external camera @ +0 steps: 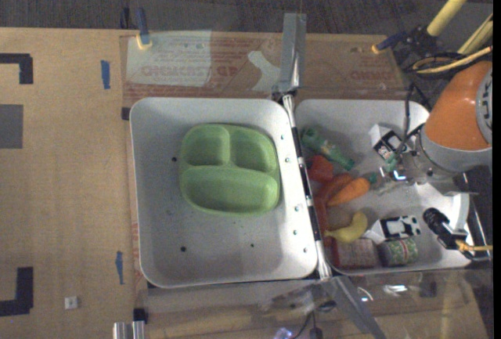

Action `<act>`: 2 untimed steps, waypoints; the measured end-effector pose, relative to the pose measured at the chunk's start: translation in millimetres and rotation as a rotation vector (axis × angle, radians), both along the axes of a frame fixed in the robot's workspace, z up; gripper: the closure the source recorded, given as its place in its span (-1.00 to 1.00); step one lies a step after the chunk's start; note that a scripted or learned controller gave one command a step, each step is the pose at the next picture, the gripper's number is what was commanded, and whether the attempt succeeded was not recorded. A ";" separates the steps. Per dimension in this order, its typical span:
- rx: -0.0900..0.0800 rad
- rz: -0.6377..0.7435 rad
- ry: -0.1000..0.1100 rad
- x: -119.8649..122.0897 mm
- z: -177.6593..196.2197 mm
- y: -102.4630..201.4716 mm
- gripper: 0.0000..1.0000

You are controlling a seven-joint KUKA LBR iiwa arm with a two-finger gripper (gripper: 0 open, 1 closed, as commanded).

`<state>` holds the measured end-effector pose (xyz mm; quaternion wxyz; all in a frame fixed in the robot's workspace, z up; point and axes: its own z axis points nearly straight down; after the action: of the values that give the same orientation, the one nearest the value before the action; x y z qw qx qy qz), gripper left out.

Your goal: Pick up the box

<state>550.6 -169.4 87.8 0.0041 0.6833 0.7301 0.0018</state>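
Evidently the box (400,227), a small white carton with black print, lies flat near the front wall of the right-hand bin (368,109), just above a can (399,251) with a green label and to the right of a yellow banana-shaped toy (351,227). A brownish packet (357,253) sits along the front wall beside the can. Further in lie an orange carrot (349,190), red pieces (321,169) and a green bottle (325,146). The end effector (399,165) hangs over the bin's middle, behind the box and apart from it; whether it is wide or narrow I cannot tell, and nothing shows in its grip. I judge this the approach step. Next it should shift toward the front wall, centre over the box, and descend clear of the can. The left-hand bin (156,236) carries a green divided plate (229,169).
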 end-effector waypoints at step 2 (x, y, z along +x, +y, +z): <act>0.004 -0.211 0.010 19.4 10.6 -35.7 1.00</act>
<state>570.0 -205.1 98.4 -0.0007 0.7562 0.6543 -0.0004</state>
